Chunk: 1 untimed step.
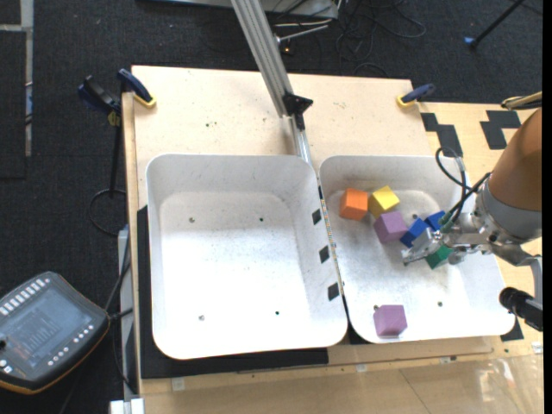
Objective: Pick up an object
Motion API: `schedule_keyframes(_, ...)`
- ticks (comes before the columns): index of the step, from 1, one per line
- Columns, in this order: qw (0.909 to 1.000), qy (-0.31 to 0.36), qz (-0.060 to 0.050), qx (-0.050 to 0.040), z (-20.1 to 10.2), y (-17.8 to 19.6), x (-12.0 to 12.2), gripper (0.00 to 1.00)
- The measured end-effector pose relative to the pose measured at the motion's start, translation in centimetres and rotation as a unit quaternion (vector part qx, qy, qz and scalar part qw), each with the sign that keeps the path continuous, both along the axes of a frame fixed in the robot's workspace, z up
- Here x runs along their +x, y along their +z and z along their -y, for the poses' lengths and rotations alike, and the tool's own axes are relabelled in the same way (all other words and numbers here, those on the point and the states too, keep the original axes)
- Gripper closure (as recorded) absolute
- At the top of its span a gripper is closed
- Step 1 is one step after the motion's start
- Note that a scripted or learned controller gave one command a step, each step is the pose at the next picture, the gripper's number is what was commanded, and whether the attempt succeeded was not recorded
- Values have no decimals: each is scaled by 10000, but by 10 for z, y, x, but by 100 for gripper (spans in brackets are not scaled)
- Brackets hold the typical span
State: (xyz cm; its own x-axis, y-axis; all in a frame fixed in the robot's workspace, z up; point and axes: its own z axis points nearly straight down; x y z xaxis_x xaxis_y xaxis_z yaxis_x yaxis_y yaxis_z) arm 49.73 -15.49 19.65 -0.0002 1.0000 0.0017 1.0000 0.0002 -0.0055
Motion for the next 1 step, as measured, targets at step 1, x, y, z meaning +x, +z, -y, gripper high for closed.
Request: schedule_keyframes(1,10000,-6,3,-4,6,-49,6,0)
